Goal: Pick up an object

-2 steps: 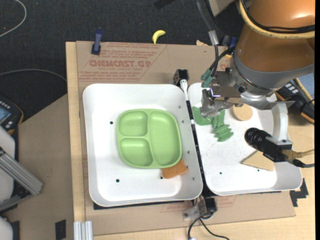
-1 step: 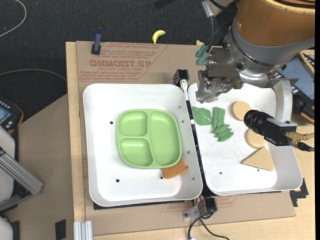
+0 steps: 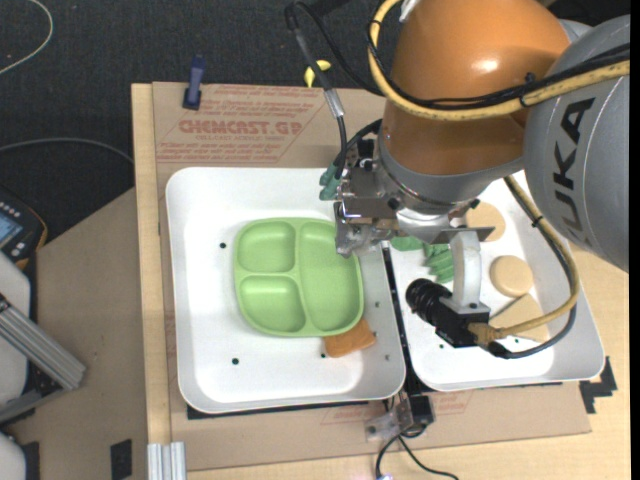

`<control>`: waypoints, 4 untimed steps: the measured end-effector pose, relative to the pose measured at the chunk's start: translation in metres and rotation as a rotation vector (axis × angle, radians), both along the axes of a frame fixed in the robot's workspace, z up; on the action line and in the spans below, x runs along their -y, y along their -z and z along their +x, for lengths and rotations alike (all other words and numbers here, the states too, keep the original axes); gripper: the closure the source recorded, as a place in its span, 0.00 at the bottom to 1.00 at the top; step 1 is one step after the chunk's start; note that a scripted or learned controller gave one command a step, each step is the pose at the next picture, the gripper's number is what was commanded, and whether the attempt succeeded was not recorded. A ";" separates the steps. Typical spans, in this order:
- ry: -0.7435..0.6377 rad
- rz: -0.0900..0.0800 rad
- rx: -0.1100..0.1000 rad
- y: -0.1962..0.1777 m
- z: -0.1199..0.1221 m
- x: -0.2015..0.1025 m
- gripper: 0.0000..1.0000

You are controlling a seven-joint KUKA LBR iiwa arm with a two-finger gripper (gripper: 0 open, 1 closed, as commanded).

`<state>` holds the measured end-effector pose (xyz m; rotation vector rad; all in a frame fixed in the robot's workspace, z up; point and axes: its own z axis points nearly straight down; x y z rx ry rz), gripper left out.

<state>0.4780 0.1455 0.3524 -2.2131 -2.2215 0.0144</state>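
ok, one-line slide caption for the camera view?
KUKA arm's gripper over the bins' divide, beside a green divided plate in the left bin.

The arm's orange band (image 3: 470,48) and grey wrist fill the upper right of the frame, blocking most of the right bin (image 3: 570,363) beneath. A green object (image 3: 438,256) at centre right shows as scraps under the wrist, its shape impossible to read. A tan disc (image 3: 510,274) is half covered; a second (image 3: 487,216) shows as a sliver. An orange-brown piece (image 3: 350,343) is tucked partly under the green divided plate (image 3: 297,276). The gripper (image 3: 350,223) is buried in hardware.
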 end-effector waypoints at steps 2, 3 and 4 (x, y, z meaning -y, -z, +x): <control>-0.001 -0.001 -0.002 -0.058 -0.001 -0.061 1.00; 0.001 0.003 0.014 -0.075 0.002 -0.060 1.00; 0.000 0.004 0.016 -0.085 0.002 -0.061 1.00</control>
